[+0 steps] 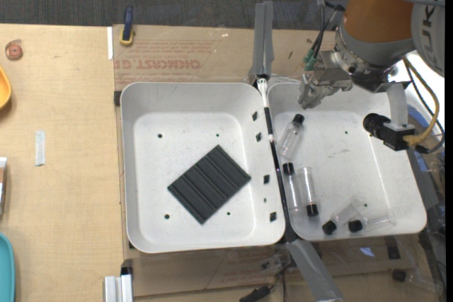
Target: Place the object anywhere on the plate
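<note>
Camera view.

- Dark ribbed plate (209,182): lying flat in left bin (138,152), turned diagonally, clear of all walls.
- Clear tubes with black caps: all in right bin (396,173), none on the plate.
  - Upper tube (290,135): near the bin's left wall, cap toward the back.
  - Middle tube (306,189): just below it, cap toward the front.
  - Front tubes (343,221): lying at the front wall, two black caps side by side.
- Gripper (313,93): positioned over the back left corner of the right bin, above and apart from the upper tube. Nothing seen between its tips. Open or closed: cannot be told.
- Writing:
  - Cardboard sheet (184,56) behind the bins: printed in red, seen inverted. Larger line apparently "CHEMCAST"; smaller lines too small to read.
  - Arm housing (428,25): marked with cropped dark letters at the right edge.
- Blue clamp (127,25): fixed at the cardboard's back left corner.
</note>
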You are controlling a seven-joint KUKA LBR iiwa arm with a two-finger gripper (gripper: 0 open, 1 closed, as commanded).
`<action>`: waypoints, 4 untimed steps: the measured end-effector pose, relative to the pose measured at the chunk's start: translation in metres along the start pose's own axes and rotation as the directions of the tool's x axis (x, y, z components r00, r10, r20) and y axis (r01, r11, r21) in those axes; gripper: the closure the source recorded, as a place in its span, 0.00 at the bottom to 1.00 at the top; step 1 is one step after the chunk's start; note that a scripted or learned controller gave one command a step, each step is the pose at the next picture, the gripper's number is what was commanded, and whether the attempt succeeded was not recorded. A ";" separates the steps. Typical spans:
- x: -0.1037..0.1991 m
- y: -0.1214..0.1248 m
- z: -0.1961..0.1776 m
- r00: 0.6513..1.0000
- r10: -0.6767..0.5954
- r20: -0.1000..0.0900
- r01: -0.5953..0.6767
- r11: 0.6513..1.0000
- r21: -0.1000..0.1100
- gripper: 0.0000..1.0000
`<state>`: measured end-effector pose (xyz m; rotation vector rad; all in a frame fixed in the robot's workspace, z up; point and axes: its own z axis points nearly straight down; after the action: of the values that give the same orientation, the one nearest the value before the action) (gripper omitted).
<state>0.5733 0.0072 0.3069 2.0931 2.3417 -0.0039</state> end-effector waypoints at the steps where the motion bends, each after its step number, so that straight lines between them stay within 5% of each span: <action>1: -0.016 -0.037 -0.066 0.799 -0.602 0.001 0.602 0.799 -0.002 1.00; 2: 0.019 0.012 -0.091 0.373 -0.928 0.004 0.928 0.373 -0.003 1.00; 3: 0.017 -0.033 -0.071 0.160 -0.987 0.002 0.987 0.160 -0.003 1.00; 4: 0.040 -0.041 -0.058 -0.467 -0.884 0.005 0.884 -0.467 -0.002 1.00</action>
<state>0.5279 0.0429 0.3644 -0.9246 2.9998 0.0018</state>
